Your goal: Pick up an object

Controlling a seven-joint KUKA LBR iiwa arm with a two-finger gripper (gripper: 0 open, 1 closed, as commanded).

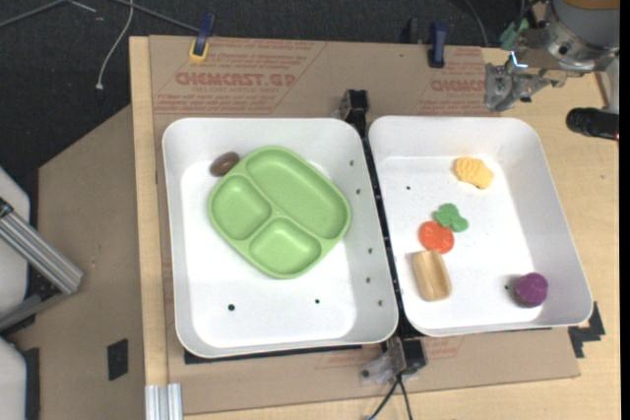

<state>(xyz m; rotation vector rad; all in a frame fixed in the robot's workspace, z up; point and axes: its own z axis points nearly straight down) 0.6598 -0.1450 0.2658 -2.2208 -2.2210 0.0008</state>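
Lying nearest in the right bin (551,211) were a purple ball (531,288) and a tan block (430,274); beyond them sat a red-and-green piece (439,231), then a yellow one (473,172); four objects, well apart; the left bin (187,241) held one green divided plate (280,210) and a brown lump (225,163); farthest, the jaws (504,86) hung past the bin's rim, their spread unclear.
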